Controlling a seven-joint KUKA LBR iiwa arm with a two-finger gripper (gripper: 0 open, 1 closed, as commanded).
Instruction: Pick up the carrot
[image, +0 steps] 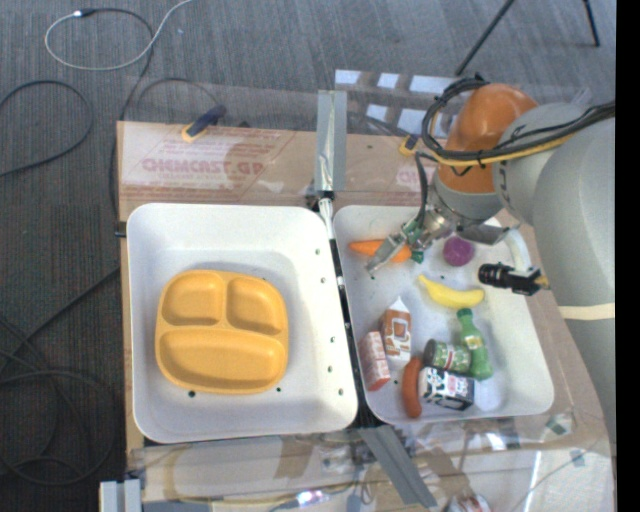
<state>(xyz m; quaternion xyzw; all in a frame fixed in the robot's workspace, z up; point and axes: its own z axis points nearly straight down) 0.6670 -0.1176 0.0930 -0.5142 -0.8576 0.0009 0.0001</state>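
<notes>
Gripper over carrot — purple ball, banana near.

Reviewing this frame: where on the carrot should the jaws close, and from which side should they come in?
Probably the bare left half of the carrot, taken from straight above. It lies flat and roughly left-right near the far left corner of the right bin, so closing across its narrow width suits it. The gripper already overlaps its right end, and the bin wall beside the tip leaves little room for a sideways approach.

two white bins, one yellow tray, one carrot, one banana, one green bottle, one sausage
</notes>
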